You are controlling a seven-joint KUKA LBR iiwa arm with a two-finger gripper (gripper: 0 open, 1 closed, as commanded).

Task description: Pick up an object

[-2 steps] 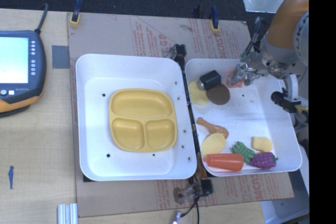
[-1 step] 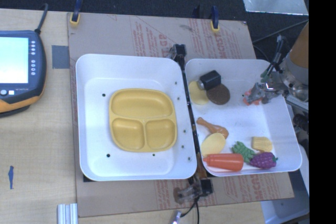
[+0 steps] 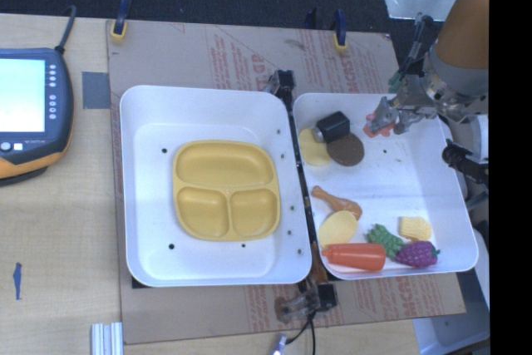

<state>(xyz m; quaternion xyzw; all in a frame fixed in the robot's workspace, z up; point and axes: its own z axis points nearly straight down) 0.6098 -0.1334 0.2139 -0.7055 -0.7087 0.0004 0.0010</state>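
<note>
Left bin (image 3: 137, 179): holds one yellow divided plate (image 3: 226, 188), three compartments, lying flat near the bin's middle.

Right bin (image 3: 453, 187): holds the loose items, all lying on the bin floor.
- Black block (image 3: 333, 126), far-left part, touching the pale yellow disc (image 3: 312, 149) on its near-left side.
- Brown round piece (image 3: 346, 150), just beside the black block on its near side, overlapping the disc's right edge.
- Toy drumstick (image 3: 336, 201), tan, along the left wall, midway down.
- Pale yellow potato-shaped piece (image 3: 337, 228), just near of the drumstick.
- Red-orange carrot-like piece (image 3: 357, 256), at the near edge, touching the potato-shaped piece.
- Green leafy piece (image 3: 384, 238), right of the carrot-like piece.
- Purple grapes (image 3: 417, 253), near-right corner, beside the green piece.
- Yellow corn-like chunk (image 3: 415, 227), just far of the grapes.

My gripper (image 3: 384, 125): over the far part of the right bin, right of the black block and apart from it. Reddish tips show low by the bin floor; I cannot tell whether it is released or clenched. No item is visible between the tips.

Desk (image 3: 58, 262): a cardboard sheet (image 3: 208, 54) under both bins; a handheld control pendant (image 3: 29, 112) at the far left.
</note>
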